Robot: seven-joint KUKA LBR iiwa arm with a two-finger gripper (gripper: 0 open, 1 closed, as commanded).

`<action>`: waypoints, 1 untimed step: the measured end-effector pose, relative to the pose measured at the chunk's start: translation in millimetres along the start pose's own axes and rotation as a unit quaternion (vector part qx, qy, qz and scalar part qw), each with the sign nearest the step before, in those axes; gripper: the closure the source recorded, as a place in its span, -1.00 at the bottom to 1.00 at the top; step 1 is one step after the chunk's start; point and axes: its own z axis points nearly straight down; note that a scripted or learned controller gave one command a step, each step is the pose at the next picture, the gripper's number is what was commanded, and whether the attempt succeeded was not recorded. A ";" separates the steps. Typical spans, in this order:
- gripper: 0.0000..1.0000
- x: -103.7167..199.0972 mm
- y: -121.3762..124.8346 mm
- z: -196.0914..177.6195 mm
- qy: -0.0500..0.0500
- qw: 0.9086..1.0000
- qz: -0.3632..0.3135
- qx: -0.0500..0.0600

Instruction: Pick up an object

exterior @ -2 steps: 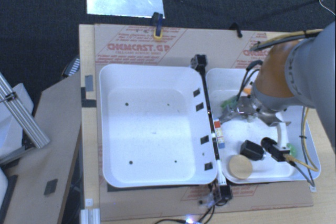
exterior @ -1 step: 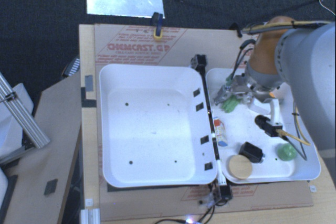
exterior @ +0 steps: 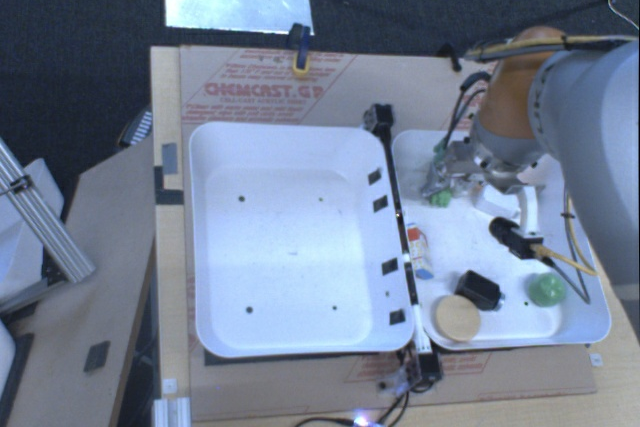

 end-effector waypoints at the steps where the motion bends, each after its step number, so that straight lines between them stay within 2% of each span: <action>1: 1.00 2.6 -7.4 11.0 0.000 1.000 0.002 0.001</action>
